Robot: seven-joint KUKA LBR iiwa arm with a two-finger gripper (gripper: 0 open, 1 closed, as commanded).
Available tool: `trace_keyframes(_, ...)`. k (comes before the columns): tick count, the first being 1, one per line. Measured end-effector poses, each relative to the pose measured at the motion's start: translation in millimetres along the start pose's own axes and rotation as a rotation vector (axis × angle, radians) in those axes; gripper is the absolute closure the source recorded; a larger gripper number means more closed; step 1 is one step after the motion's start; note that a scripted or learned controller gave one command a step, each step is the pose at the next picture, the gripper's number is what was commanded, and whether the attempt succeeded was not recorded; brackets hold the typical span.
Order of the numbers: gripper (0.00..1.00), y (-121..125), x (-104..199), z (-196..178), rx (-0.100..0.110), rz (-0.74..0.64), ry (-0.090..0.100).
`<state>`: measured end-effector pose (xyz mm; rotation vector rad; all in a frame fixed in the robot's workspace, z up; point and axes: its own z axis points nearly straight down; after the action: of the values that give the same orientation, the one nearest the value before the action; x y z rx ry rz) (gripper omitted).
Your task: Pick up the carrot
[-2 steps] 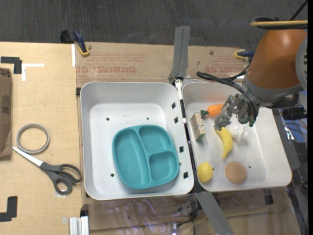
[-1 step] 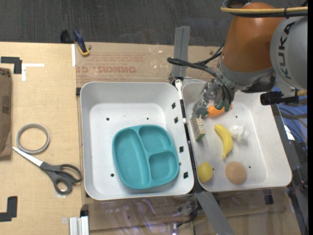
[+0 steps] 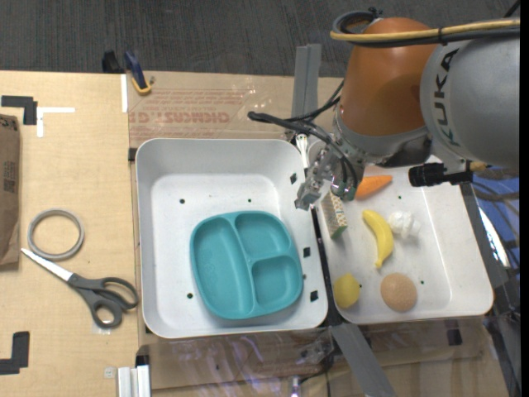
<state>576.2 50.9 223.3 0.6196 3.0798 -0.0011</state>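
Gripper above bin divider, carrot just beside

An orange carrot lies just right of the gripper; a yellow banana below-right; a teal tray below-left.

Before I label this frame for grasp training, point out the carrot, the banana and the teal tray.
carrot (image 3: 374, 185), camera view, on its visible orange middle.
banana (image 3: 381, 234), camera view, on the middle of its curve.
teal tray (image 3: 221, 267), camera view, on its large left compartment.
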Motion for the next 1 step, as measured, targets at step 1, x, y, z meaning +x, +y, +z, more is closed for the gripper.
trace_keyframes(1, 1.0, -7.1, 42.2, 32.0, 0.0, 0.048, 0.0)
